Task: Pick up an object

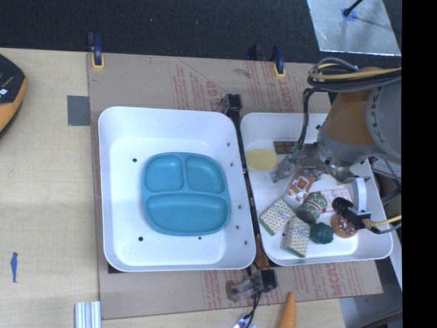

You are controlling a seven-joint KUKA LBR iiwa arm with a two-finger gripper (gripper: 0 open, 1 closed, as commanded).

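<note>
The gripper [290,167] hangs low over the far part of the right shallow white bin [355,249], at the end of the grey arm with its orange band [348,118] that reaches in from the right. From this slant I cannot tell whether the gripper is spread or pressed together. Just to its left lies a pale yellow round disc [261,158], and just beyond it, toward the far wall, a small dark brown block [283,145]. Just on the near side of the gripper sits an orange-and-white small carton [299,187], with a dark green tin [314,204] beside it on the right. Nearer still come two green-and-white patterned packets, one tilted to the left [276,216] and one just near it [297,236]. A dark teal ball [321,234] rests against the second packet's right side, and a brown round thing [345,228], partly hidden, lies further right. All these things crowd the middle and near part of the right bin. The left shallow white bin [126,241] stands alongside and touches it. In its middle lies a light blue plastic plate with three compartments [186,192]. Both bins rest on a brown cardboard sheet [171,80] that is held to the pale wooden bench [41,203] by two blue clamps [97,50] at its far edge.
</note>
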